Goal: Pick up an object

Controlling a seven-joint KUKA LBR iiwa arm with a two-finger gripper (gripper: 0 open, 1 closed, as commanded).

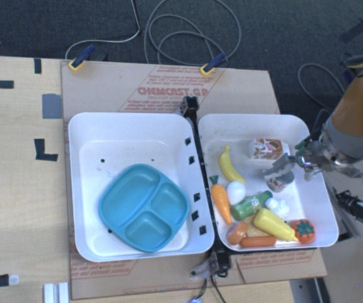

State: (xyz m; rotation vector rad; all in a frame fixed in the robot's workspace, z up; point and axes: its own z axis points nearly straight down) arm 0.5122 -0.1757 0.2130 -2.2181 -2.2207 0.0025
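Observation:
The right bin holds several toy foods: a yellow banana, an orange carrot, a white egg, a green bottle, a yellow corn-like piece, a red tomato-like piece and a brown-and-white packet. My gripper hangs over the right side of this bin, just below and right of the packet, with the arm reaching in from the right. A small dark piece lies right under the gripper; whether it is held is unclear.
The left bin holds a blue divided plate. A black divider runs between the bins. Both stand on a cardboard sheet, and cables loop on the dark floor behind.

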